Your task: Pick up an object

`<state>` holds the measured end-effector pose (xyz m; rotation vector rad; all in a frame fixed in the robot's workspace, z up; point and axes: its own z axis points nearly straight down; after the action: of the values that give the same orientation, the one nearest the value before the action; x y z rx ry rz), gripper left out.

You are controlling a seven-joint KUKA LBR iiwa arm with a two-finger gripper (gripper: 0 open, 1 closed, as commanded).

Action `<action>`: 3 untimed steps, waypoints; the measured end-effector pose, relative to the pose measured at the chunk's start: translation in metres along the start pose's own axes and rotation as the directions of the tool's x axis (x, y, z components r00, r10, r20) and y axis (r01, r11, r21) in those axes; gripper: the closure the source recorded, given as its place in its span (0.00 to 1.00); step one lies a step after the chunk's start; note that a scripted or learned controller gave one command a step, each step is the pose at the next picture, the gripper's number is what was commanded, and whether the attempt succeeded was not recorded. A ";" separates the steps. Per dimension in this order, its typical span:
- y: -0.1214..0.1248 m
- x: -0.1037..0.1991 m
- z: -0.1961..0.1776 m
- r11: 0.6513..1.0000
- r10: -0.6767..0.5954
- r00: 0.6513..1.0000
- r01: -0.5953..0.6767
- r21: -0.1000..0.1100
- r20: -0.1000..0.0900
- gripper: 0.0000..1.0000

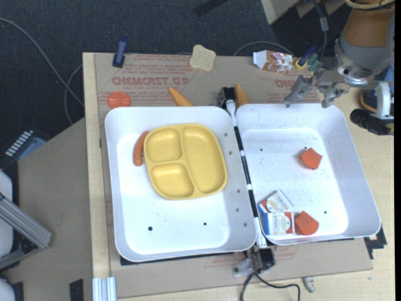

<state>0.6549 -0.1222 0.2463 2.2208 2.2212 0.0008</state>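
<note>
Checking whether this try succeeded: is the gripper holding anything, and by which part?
Nothing is held. The gripper hangs open over the right bin's far rim, with nothing between its fingers.

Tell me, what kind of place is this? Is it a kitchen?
Probably a robot lab, not a kitchen. A robot arm reaches over two white bins holding what look like toy foods, such as a hot dog, and loose cables trail across the dark carpet.
</note>
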 end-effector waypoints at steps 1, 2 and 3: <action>0.006 -0.046 0.153 1.000 0.002 1.000 -0.002 0.007 -0.001 0.00; -0.040 -0.087 0.095 1.000 0.001 1.000 -0.001 0.001 0.001 0.00; -0.060 -0.051 0.163 1.000 -0.001 1.000 0.001 0.003 -0.001 0.00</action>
<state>0.5955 -0.1736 0.0836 2.2221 2.2246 -0.0016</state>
